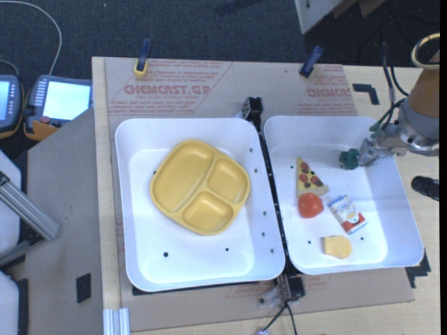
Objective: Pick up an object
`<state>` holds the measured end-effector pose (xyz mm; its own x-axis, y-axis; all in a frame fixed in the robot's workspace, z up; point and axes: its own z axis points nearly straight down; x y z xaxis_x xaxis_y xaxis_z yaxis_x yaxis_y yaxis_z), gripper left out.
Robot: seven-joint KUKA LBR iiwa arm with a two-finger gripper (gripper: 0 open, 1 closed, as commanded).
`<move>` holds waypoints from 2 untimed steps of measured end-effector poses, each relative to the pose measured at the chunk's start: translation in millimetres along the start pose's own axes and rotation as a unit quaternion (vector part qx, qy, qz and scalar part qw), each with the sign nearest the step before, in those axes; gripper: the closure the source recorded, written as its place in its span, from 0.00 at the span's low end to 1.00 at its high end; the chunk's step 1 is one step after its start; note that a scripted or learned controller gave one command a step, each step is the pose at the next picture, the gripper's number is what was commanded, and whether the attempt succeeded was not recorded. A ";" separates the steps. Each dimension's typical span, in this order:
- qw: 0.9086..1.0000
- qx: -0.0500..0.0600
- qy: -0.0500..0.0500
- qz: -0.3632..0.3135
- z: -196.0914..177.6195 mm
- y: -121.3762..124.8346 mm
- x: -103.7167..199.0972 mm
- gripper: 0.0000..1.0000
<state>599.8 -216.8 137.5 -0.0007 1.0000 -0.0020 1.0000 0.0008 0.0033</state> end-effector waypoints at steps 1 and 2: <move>1.000 -0.002 0.000 -0.001 -60.8 3.6 7.8 1.00; 1.000 0.000 0.000 0.000 -78.5 4.5 7.6 1.00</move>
<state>604.1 -209.0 216.0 -0.0017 1.0000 -0.0020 1.0000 0.0017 0.0040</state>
